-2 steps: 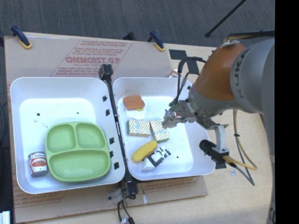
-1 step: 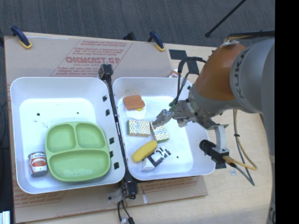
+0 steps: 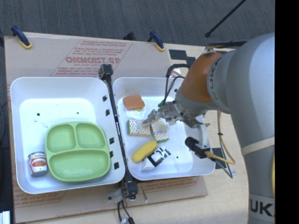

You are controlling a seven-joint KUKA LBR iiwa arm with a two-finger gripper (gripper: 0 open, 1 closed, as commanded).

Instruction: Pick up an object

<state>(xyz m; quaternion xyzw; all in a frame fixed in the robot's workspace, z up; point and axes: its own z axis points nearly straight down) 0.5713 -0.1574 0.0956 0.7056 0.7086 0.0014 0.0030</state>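
Left bin [image 3: 18, 125]: one small can [image 3: 38, 164] with a red label, upright in the near left corner. Beside it, one green divided plate [image 3: 77, 150], three compartments, lying flat, nothing on it.

Right bin [image 3: 140, 84], contents from its left side inward:
- One orange-topped piece [image 3: 134, 102] on a pale base, near the far wall. Soft by the look of it.
- One patterned square packet [image 3: 138, 128], yellow and green, flat on the floor, with a second like it [image 3: 160, 130] overlapping its right edge.
- One yellow corn cob [image 3: 144, 150], lying at a slant just before the packets. Judged a light toy, firm, ribbed enough not to slip; best taken across its middle, where it is narrow enough to span.
- One black-and-white item [image 3: 156, 157], touching the cob's right end. Too small to name.

My gripper [image 3: 158, 117]: poised low over the packets, tip at the upper edge of the second one. Whether I am spread or pinched I cannot tell; the wrist hides it. Nothing visibly held.

Handling note: the packets lie thin and flat, likely limp, giving little edge to catch. The raised overlapping corner is the likeliest purchase. Risk: sliding off, or dragging both at once.
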